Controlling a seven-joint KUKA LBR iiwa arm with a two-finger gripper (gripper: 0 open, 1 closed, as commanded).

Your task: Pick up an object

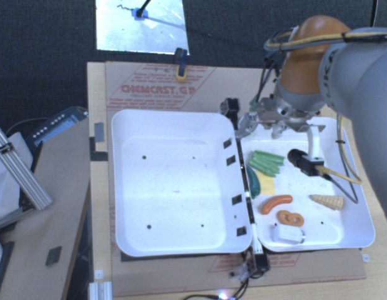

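Your arm (343, 61) enters from 3 o'clock, orange band over the right bin's (356, 227) top edge. Left bin (174, 186) sits alongside. Gripper (268, 122) is at the right bin's 11 o'clock corner; you cannot tell its state from here. Nothing is seen in its grasp. Green beans (266, 162) lie near, toward 6 o'clock of the claw. Further at 6 o'clock: sausage (276, 203), pretzel (289, 217), white block (288, 233). Cone (327, 201) at 5 o'clock, well apart.

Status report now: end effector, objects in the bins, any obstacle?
End effector over right bin far-left corner, grip state unclear. Green beans, sausage, pretzel, cone lying loose. Nothing seen held.
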